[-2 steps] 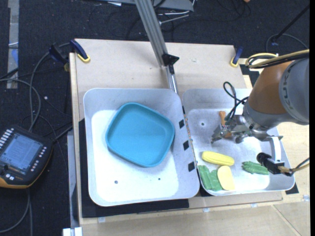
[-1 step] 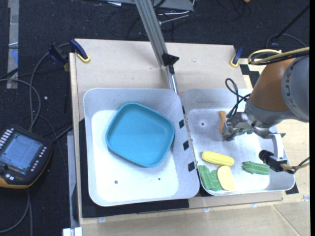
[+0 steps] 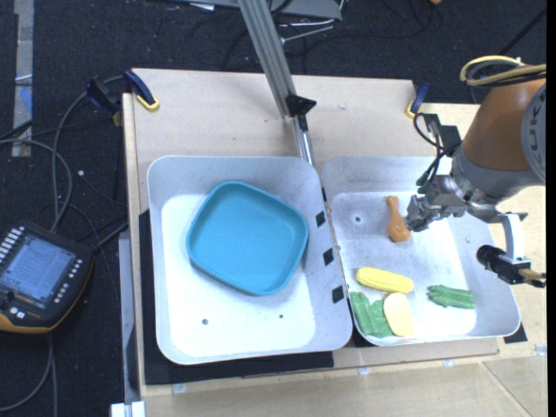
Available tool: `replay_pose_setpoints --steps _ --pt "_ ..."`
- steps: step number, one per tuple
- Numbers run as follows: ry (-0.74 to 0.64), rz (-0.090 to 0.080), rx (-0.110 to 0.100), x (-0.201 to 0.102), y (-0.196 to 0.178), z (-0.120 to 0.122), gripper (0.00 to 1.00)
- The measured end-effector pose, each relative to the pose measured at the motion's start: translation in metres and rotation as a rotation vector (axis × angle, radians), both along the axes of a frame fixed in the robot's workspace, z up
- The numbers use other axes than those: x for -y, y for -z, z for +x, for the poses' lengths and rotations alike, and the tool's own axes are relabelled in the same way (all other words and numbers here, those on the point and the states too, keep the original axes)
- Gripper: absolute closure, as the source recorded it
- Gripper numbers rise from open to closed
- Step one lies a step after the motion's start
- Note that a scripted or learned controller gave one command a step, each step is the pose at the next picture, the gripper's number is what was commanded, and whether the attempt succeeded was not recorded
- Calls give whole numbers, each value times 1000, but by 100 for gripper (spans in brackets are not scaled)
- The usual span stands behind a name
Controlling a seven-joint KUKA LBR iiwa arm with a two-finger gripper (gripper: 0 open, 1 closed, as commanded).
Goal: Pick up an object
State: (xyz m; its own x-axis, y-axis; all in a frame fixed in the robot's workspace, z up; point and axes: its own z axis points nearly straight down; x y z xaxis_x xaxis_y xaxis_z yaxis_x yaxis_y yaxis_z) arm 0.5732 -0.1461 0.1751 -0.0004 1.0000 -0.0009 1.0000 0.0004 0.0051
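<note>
The right bin (image 3: 486,320) holds several toy foods. A small brown piece (image 3: 397,221) lies near its middle, just left of my gripper (image 3: 417,214). A yellow banana-like piece (image 3: 385,280) lies below it, with a pale yellow piece (image 3: 399,314) and a green piece (image 3: 370,314) at the front edge. Another green piece (image 3: 451,296) rests at the front right. My gripper hangs low over the bin, close beside the brown piece; nothing shows between its fingers.
A blue square plate (image 3: 248,237) lies in the left bin (image 3: 174,320). A slanted metal pole (image 3: 274,50) crosses above the divider between the bins. Cables and a handheld pendant (image 3: 39,276) lie on the floor at left.
</note>
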Motion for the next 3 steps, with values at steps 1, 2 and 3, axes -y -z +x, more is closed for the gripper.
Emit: replay_pose_setpoints --steps 1,2,3 --pt "0 0 -2 0 -38 1 100" --pt "-4 2 -5 -48 -32 14 100" --pt "-5 2 -5 -110 -35 26 100"
